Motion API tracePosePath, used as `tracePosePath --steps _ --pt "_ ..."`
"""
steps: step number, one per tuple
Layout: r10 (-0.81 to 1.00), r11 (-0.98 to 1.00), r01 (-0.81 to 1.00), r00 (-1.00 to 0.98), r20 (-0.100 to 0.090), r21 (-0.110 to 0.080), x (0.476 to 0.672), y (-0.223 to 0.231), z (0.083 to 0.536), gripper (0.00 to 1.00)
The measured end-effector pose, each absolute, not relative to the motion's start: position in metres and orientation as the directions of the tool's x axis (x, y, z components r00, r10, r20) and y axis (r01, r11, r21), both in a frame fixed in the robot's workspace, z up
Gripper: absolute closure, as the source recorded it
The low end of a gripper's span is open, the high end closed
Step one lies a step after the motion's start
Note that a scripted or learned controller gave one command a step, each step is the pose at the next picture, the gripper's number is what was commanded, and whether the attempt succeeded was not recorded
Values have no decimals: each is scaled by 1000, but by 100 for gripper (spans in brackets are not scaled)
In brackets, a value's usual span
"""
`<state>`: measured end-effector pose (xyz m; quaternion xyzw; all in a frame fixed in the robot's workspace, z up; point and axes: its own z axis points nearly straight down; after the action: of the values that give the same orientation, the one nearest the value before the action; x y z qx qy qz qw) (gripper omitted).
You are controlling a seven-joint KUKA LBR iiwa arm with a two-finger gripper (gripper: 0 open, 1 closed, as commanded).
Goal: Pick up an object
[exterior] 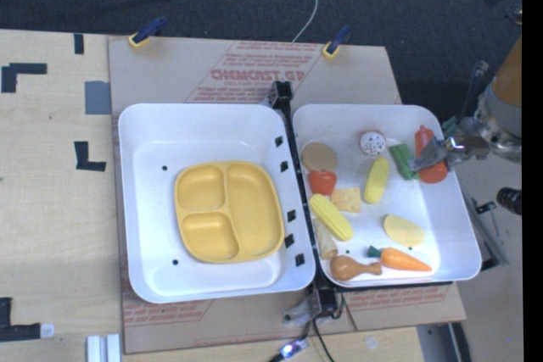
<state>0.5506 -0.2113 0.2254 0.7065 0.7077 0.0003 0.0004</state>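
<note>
Tool [434, 150] sits at right bin's [465, 208] upper right edge, over green piece [402, 161] and red piece [431, 170]. Can't tell its state. Both lie directly beneath; green one's long axis runs diagonally, up-left to down-right.

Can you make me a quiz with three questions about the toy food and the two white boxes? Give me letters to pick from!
1. Where is the yellow tray?
A. left bin
B. right bin
C. on the cardboard

2. How many toy corn cobs are there?
A. one
B. two
C. four

3. How does the carrot lie?
A. standing up
B. flat, near the bin's front edge
C. on the tray

Answers:
1 A: the tray sits in the left bin.
2 B: one corn cob is in the middle of the right bin, another corn cob lies nearer the divider.
3 B: it lies flat beside the chicken drumstick.

The tool is at the right bin's far right edge.
</note>
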Motion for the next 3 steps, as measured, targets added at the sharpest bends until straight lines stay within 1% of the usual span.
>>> tracePosePath --steps 1,2,3 --pt "1000 6 1000 -6 2 0 570 -163 233 100" --pt "1000 6 1000 -6 1 -1 585 -110 241 100" --pt "1000 6 1000 -6 1 -1 600 -66 242 100"
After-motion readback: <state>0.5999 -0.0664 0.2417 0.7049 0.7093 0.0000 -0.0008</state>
